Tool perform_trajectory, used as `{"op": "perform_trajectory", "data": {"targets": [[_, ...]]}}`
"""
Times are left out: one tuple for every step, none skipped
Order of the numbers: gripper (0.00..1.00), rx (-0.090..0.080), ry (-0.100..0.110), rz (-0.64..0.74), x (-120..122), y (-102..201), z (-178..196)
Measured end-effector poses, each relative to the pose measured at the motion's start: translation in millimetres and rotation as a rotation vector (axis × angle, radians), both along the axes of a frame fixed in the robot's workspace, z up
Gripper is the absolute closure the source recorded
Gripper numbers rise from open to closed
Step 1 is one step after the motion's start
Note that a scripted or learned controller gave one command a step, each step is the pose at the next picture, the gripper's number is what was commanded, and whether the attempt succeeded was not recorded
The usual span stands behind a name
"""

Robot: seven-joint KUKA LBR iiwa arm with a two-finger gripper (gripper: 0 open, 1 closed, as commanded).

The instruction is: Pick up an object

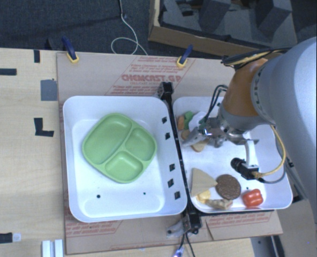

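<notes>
Robot arm reaches from right into right bin. Gripper sits low at bin's upper left, over small food toys; can't tell its grip state. Near front: cheese wedge, brown cookie, red tomato. Left bin holds green divided plate.

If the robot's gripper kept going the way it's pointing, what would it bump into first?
Probably the small tan food piece right at the gripper, by the right bin's left wall. The green item sits just above. Depth is hard to judge.
</notes>
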State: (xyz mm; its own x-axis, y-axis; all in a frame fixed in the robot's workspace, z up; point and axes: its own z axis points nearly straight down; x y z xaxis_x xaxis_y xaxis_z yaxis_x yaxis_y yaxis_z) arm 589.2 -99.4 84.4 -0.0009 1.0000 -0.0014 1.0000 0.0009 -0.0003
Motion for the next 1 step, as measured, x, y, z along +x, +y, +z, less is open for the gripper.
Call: {"op": "perform_trajectory", "data": {"targets": [[0.0, 0.001, 0.0, 0.001, 42.4, 1.3, -0.7]]}}
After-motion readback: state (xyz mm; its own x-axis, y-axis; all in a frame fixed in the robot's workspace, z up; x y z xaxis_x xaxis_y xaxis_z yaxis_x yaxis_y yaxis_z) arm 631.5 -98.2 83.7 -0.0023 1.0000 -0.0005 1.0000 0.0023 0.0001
